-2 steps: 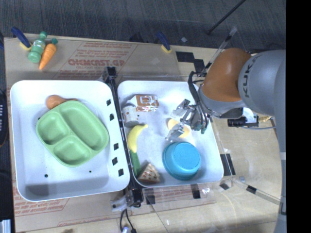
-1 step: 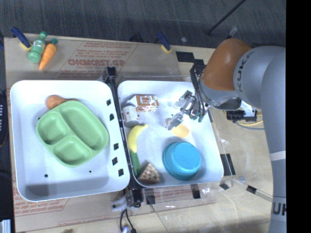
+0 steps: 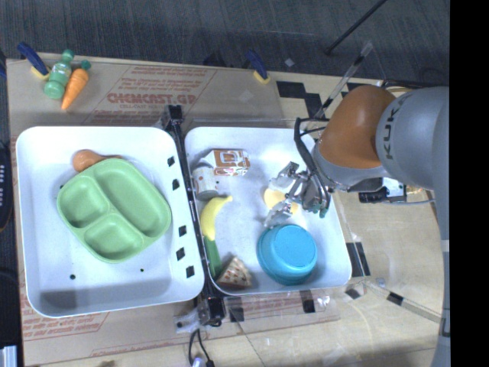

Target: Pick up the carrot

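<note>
pincer (image 3: 294, 193) hovering in right bin (image 3: 252, 140), grip state unreadable | carrot (image 3: 74, 88) lying outside bins on table (image 3: 153, 90), needing long reach

even, fairly bright overhead light, no hard glare. the white bins (image 3: 46, 205) read slightly bluish, with a soft grey shadow in the lower left corner of the left one. the dark floor (image 3: 191, 14) along the top stays dim. overall soft focus, small details smeared.
</note>
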`<state>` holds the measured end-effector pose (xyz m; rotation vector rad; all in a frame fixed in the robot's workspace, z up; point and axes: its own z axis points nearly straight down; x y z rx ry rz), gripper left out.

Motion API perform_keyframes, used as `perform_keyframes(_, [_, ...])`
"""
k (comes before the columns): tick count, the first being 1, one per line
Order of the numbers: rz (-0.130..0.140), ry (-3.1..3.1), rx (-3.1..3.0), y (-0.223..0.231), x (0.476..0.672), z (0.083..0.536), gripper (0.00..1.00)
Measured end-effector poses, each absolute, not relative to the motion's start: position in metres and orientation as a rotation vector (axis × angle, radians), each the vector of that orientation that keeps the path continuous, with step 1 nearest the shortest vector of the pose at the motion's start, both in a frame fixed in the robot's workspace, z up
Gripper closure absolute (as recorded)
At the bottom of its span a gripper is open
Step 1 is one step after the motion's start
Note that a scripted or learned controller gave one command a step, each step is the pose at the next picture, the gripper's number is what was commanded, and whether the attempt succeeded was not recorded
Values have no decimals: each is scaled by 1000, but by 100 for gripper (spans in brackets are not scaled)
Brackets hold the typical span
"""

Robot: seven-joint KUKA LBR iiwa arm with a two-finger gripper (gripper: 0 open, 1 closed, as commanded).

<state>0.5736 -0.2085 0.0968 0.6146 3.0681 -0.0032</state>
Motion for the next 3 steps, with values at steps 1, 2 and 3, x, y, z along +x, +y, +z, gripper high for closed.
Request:
perform_keyframes(1, [-4,3095,515,-211,615,124,0])
perform_keyframes(2, [-5,3102,453,-181,560,95,0])
perform_keyframes(3, [-7,3097,493,-210,599,113,0])
